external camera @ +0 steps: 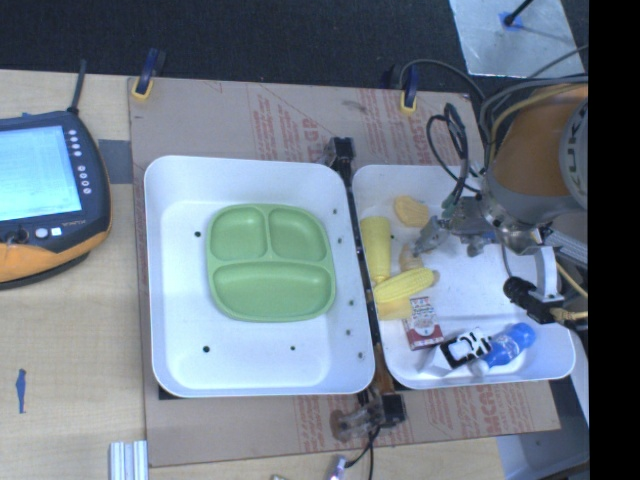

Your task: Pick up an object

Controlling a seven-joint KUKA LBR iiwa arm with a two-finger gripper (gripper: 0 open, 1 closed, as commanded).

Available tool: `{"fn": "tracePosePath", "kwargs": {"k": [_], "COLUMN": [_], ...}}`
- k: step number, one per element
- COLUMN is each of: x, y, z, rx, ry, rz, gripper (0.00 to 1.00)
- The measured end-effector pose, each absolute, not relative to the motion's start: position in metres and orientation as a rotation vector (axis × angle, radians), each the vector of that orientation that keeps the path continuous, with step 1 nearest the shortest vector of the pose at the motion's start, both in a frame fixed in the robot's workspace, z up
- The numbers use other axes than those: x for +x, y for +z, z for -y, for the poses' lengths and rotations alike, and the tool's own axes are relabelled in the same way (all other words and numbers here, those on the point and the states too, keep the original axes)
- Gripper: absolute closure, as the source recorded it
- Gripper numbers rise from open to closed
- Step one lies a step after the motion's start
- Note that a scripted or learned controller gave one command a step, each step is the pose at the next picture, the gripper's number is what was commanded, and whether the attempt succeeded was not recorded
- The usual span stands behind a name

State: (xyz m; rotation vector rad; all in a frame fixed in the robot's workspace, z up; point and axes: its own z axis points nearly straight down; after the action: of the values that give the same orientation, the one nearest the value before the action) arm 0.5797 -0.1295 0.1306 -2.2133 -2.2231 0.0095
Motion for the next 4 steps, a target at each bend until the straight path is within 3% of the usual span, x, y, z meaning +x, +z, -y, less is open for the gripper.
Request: {"fn": "tracePosePath", "kwargs": {"k": [1,2,3,4], "x": [0.574,0.534,0.619,0.583], "y": [0.091,0.092,0.126,0.093], "z": [0.119,0.100,0.166,0.106], "rx": [-2.216,-2.217,-2.218,-2.223], "ry": [0.007,0.005,0.002,0.011], "rz": [2.223,2.224,2.226,2.227], "gripper": [0.00,0.00,0.00,0.00]}}
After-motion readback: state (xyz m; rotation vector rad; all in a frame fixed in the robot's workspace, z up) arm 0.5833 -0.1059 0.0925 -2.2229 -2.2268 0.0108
